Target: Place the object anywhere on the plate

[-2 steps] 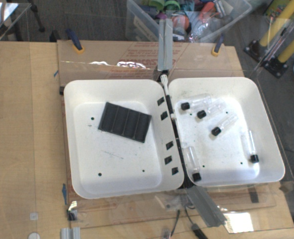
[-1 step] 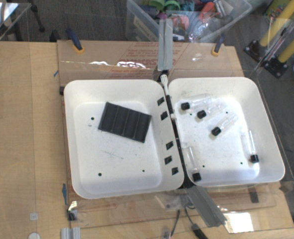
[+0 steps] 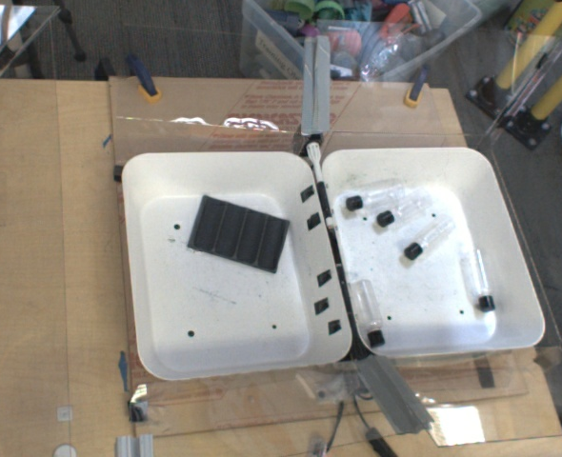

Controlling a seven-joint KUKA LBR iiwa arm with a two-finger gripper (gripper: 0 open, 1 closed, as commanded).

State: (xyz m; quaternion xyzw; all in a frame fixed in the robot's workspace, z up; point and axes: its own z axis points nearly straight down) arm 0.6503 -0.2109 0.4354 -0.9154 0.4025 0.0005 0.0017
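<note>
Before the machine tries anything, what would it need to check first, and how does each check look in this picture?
1. Target in place: the black ribbed rectangular plate lies flat in the left white bin: ok.
2. Objects to pick: clear plastic tubes with black caps lie in the right white bin: ok.
3. Plate top free for placing: ok.
4. A tube apart from its neighbours: the one near the right wall lies alone: ok.
5. The tube by the divider lies close against the wall, awkward to grasp: not ok.
6. Gripper readiness: cannot tell.
</note>
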